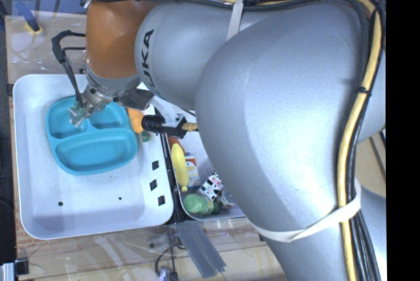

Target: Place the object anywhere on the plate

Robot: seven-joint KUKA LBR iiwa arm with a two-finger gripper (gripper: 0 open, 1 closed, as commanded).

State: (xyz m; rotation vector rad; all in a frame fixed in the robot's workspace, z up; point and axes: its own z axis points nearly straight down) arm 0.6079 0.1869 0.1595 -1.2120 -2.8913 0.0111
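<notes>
A blue divided plate (92,138) lies in the upper part of the left white bin (79,207). My gripper (80,114) hangs over the plate's upper left compartment, close to its surface. I see nothing clearly held at its tip. A small orange object (134,121) lies just off the plate's right edge, partly hidden under the arm.
The grey arm with its orange band (111,30) covers most of the right bin. In the visible strip of that bin lie a yellow banana-like piece (178,165), a small carton (191,169), a black-and-white item (211,186) and a green object (197,205).
</notes>
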